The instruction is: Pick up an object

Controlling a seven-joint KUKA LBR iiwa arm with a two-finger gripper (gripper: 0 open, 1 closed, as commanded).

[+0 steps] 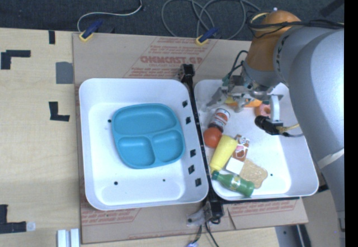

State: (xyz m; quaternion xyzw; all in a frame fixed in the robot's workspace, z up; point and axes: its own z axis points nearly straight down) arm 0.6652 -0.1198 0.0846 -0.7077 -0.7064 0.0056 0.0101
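**The pile lies toward us from the gripper, in the right bin**

We start at the near edge of the right bin (302,187). There a green bottle (234,183) lies on its side, its long axis running left to right and slightly down toward the right. Touching it on the far side sits a tan, bread-like piece (254,173). Just beyond, a yellow bottle (222,151) lies at a slant, its long axis running from near-left to far-right, with a small red-and-white item (241,148) just beside it on the right. A red-orange ball (211,137) rests against the yellow bottle's far-left end, and a small can with a red band (221,118) lies just beyond that, close to the divider between the bins.

Farther back, over the far part of the same bin, we see the gripper (241,95) hanging below the orange band of the arm. We cannot tell how it is set or whether it has hold of anything; a small orange thing (258,104) lies beside it to the right.

As we judge it, the can is the nearest candidate, lying toward us and a little left of the gripper, with the rest of the pile farther along that same line.

The left bin (95,184), holding a blue divided plate (148,134), is well apart.
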